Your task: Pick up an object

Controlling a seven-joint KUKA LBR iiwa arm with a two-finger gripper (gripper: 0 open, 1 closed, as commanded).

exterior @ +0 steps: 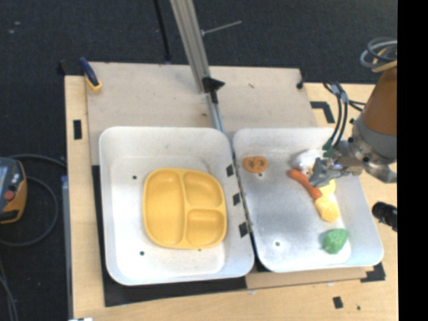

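carrot [305, 182] 1 | pretzel [254, 164] 1 | tray [184, 208] 1 | jaws [323, 173] state unclear

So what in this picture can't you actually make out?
- Pincer, camera view: too small and blurred to tell whether it grips anything.
- White object: partly covered by the pincer, so its kind is unclear.
- Carrot-like orange piece: its right end runs under the pincer.
- Arm: cut off by the right edge.
- Device at the left edge: cut off.
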